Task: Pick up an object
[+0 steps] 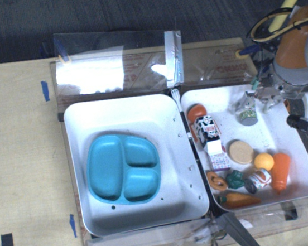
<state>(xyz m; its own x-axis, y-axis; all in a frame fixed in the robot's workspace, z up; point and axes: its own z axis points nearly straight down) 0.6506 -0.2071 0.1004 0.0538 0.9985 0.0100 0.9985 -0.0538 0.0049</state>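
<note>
Arm (297, 53): grey with an orange band, reaching in from the right over the far right corner of the right bin.
Tool (252, 98): low over the far part of the right bin, just above a small grey-green round thing; how wide it stands cannot be told, since glare and blur hide that.
Round thing (247, 116): on the bin floor directly under the tool; whether they touch cannot be told.
Right bin (303, 145): white, shallow, holding a crowd of small things along its left and near sides.
Red ball (196, 112): at the far left of the right bin, against the dividing wall.
Cow carton (206, 128): black and white, just in front of the red ball.
Pink box (219, 157): in front of the carton, beside the tan disc.
Tan disc (240, 151): flat, near the bin's middle.
Orange (264, 162): just right of the disc, touching the red-orange pepper.
Pepper (281, 171): elongated, lying near the right wall.
Carrot (240, 197): along the near wall.
Near cluster: a pretzel-like piece (217, 183), a dark green item (236, 179) and a small can (259, 179) packed together.
Left bin (92, 212): white, holding one blue tray.
Blue tray (123, 167): three compartments, lying flat in the middle.
Counter (24, 165): pale wood with black corner marks and blue tape.
</note>
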